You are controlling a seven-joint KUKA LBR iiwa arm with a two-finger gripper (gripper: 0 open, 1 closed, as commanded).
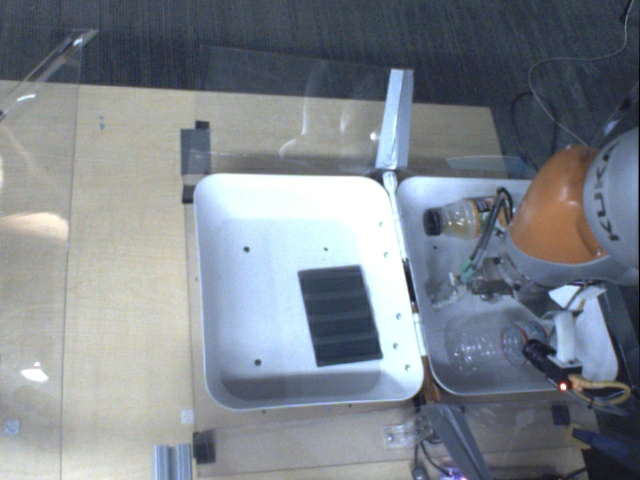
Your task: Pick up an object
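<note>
The wooden bench [110, 268] bears two shallow white bins side by side. The left bin [225, 298] is the landmark: the right bin [425, 268] touches its right rim, and a grey metal post [394, 118] rises just behind the corner where they meet. Dark carpet [250, 13] lies beyond the bench, well behind the left bin.

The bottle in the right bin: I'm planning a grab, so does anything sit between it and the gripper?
Nothing visible does. The bottle lies at the far end of the right bin, and the gripper hangs just nearer the camera, with bare bin floor between. A clear glass lies nearer still, off that path.
</note>
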